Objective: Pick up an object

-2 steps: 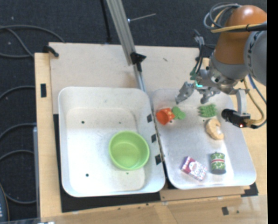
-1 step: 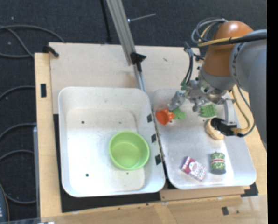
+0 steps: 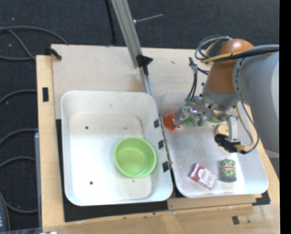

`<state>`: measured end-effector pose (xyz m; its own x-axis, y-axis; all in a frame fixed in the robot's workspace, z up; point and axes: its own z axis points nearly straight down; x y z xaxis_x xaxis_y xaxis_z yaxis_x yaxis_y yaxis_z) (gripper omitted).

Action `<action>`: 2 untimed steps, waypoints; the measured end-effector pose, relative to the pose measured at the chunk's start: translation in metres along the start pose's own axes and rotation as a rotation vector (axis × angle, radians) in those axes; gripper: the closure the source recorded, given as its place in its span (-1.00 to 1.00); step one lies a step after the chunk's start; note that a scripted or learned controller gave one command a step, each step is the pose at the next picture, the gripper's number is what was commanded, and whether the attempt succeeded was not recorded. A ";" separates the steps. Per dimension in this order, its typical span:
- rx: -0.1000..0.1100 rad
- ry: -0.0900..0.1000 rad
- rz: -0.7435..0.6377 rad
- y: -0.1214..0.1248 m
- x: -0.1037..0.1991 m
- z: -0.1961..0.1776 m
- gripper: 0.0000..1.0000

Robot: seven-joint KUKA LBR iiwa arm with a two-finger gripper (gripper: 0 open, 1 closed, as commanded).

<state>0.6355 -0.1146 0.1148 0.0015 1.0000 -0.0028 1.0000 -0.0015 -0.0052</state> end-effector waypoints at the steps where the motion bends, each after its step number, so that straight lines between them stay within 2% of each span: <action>1: -0.004 -0.001 0.002 0.000 -0.002 0.014 -1.00; 2: -0.008 0.001 0.005 0.001 -0.003 0.002 1.00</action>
